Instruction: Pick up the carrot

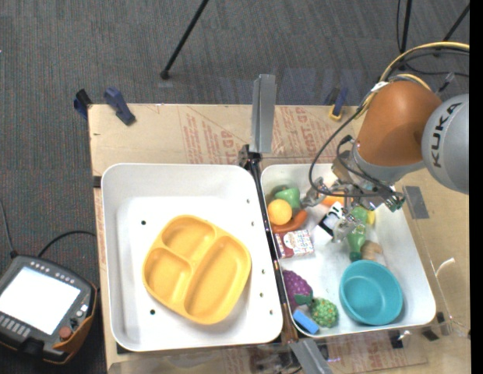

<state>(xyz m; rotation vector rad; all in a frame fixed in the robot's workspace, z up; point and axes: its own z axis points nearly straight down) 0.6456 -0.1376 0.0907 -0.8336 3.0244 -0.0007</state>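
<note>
A KUKA arm hangs over the right-hand bin (422, 283) on the tabletop, its gripper (352, 218) low among crowded toy food; whether it is spread or pressed together cannot be told from above. The carrot (297, 219) lies near the bin's left wall, just beside and partly under a yellow lemon (279, 211), with a green pepper (289, 196) behind it and a small carton (294, 244) close in front. The risk is plain: the gripper sits to the right of the carrot, nearer a green item (356, 238), and a closing pinch could take a neighbour instead (or nudge the carrot under the lemon). The yellow plate (197, 268) sits in the left bin (125, 209).
</note>
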